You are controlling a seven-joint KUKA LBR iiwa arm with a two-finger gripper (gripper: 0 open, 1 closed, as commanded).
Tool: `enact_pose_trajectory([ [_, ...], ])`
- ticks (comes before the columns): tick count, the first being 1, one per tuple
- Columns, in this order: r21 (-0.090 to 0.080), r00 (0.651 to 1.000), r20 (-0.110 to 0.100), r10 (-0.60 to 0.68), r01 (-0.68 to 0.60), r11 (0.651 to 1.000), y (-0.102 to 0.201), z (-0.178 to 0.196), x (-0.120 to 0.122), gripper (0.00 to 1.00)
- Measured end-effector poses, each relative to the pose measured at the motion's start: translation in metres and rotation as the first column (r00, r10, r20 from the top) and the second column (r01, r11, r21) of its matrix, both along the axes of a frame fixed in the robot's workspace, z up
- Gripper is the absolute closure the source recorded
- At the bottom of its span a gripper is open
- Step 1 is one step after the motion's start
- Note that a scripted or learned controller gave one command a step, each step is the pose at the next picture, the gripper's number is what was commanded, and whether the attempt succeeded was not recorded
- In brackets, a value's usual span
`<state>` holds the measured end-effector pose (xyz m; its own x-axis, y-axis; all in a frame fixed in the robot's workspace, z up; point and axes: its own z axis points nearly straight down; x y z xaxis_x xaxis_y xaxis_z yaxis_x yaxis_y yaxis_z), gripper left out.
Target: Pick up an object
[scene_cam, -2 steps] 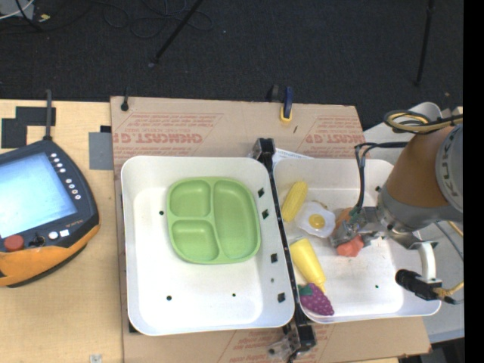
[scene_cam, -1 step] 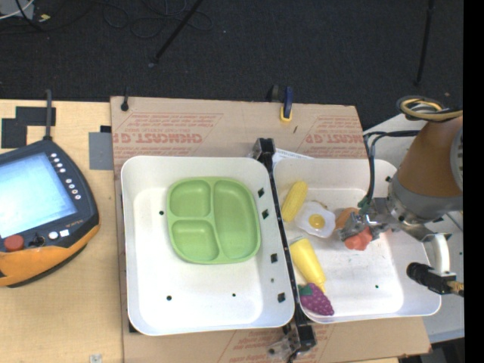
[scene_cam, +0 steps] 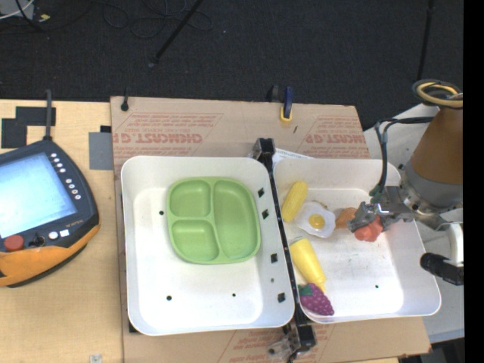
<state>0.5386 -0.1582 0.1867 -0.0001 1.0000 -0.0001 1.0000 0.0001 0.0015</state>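
Observation:
My gripper [scene_cam: 370,216] is low over the right bin [scene_cam: 408,293], near its right side. A small red toy [scene_cam: 368,232] sits right at the gripper's tip, touching or just under it. An orange piece [scene_cam: 345,217] lies just to the gripper's left. Further left are a fried-egg toy [scene_cam: 317,221], a yellow corn cob [scene_cam: 294,200] and a yellow pepper-like toy [scene_cam: 308,259]. Purple grapes [scene_cam: 318,302] lie at the bin's front left corner.
A green divided plate [scene_cam: 213,221] lies in the left bin [scene_cam: 151,293]. A teach pendant [scene_cam: 41,203] rests on the bench at far left. The grey arm with its orange band [scene_cam: 442,153] enters from the right. A blue-yellow clamp [scene_cam: 286,106] holds the cardboard at the back.

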Motion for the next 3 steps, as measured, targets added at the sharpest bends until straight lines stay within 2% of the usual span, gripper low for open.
enact_pose_trajectory([
  [1, 0.0, 1.0, 0.0, 0.001, -0.001, 1.0, -0.001, 0.043, 0.001, 1.0],
  [2, 0.003, 1.0, -0.005, 0.004, -0.004, 1.0, 0.053, 0.032, 0.008, 1.0],
  [3, 0.004, 1.0, -0.007, 0.004, -0.004, 1.0, 0.107, 0.029, 0.001, 1.0],
])
